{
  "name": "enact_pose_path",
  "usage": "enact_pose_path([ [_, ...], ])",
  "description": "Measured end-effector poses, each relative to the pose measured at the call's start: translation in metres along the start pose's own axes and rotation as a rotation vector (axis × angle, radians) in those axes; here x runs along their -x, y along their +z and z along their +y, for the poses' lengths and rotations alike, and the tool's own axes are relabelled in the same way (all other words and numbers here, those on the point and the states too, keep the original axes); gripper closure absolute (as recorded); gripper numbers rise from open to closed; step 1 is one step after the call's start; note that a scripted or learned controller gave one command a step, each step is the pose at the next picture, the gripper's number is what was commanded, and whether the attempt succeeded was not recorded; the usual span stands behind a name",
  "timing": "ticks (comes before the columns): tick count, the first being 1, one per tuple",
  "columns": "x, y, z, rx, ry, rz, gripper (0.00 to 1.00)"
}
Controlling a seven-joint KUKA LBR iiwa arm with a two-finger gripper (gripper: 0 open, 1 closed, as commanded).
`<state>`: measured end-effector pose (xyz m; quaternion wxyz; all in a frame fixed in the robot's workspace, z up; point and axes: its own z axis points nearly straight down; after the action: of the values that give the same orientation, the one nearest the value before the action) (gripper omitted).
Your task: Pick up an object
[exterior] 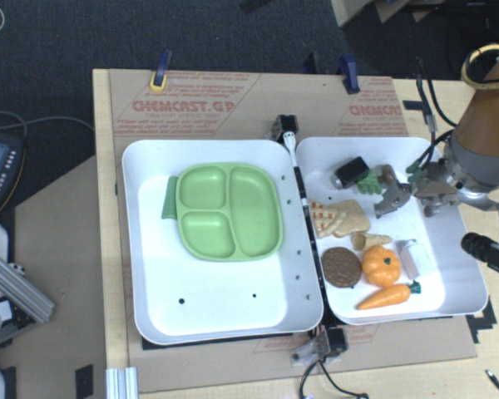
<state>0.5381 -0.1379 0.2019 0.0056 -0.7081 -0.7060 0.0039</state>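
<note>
- Your gripper (392,196) hangs low over the right bin (457,293), at about two o'clock from that bin's middle, with the arm (482,140) coming in from three o'clock.
- You can see the two fingers spread a moderate way apart with nothing between them; nothing is held yet.
- The nearest candidates sit at nine to ten o'clock of the fingertips: a green broccoli-like piece (370,183), just beside them, and a black block (350,171) beyond it.
- The other toys cluster at six to seven o'clock: a waffle-like biscuit (339,219), a brown round cookie (342,266), an orange pumpkin (382,265) and a carrot (386,296).
- The left bin (150,248) carries a green divided plate (229,210); leave it alone.
- To grasp well, I judge you should centre the fingers over one item, likely the green piece, so one finger falls on each side.
- Watch the black block: it touches or nearly touches the green piece and may snag a finger.
</note>
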Motion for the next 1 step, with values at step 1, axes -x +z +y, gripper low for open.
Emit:
enact_pose_path([
  [1,-0.0001,-0.0070,0.0029,0.014,-0.003,-0.002,0.00],
])
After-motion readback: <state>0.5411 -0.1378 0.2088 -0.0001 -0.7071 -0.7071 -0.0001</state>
